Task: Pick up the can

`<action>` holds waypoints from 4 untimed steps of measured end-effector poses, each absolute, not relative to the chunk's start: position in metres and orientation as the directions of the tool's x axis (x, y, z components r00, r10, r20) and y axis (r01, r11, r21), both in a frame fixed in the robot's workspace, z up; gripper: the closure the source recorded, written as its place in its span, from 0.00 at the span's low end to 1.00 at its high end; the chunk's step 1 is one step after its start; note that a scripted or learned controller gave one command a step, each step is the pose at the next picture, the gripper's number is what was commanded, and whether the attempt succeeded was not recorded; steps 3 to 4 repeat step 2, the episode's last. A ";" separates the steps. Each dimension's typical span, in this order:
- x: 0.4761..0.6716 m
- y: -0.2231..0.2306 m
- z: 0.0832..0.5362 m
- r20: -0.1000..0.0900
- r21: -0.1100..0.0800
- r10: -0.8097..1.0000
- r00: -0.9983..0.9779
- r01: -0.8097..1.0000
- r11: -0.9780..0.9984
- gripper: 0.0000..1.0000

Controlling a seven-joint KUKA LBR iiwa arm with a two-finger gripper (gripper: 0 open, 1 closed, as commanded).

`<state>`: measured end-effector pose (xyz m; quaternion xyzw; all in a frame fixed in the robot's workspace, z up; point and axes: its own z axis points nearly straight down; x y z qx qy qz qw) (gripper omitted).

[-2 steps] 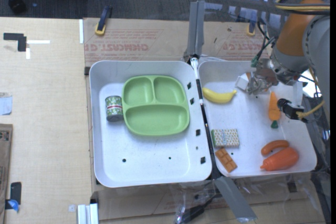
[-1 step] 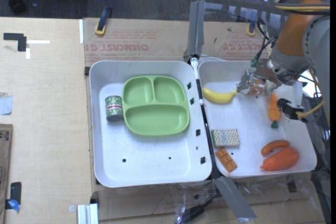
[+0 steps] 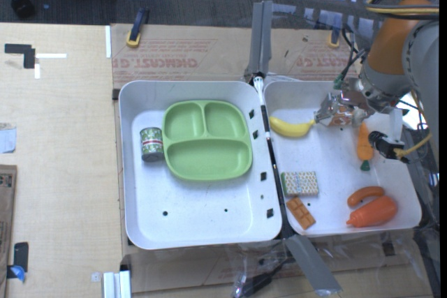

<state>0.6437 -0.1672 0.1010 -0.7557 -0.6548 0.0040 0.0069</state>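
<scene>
the can (image 3: 151,144) stands upright in the left bin (image 3: 133,220), touching the green divided plate (image 3: 207,140) at its nine o'clock edge. the gripper (image 3: 334,113) hovers in the right bin (image 3: 328,230) at about twelve o'clock, just beside the banana (image 3: 290,126); whether it is clenched or released i cannot tell.

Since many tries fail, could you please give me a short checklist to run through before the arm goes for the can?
1. Can in the left bin: ok.
2. Can apart from the green plate: not ok, it sits right against the rim.
3. Gripper over the can: not ok, it is over the right bin, near the banana.
4. Grip state: cannot tell.
5. Nothing lying on the can: ok.
</scene>
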 end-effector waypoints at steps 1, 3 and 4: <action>0.644 -0.167 0.110 0.001 -0.015 0.990 0.140 0.990 -0.140 1.00; 0.644 -0.167 0.110 0.001 -0.016 0.990 0.140 0.990 -0.140 0.00; 0.644 -0.167 0.110 0.001 -0.016 0.990 0.140 0.990 -0.140 0.00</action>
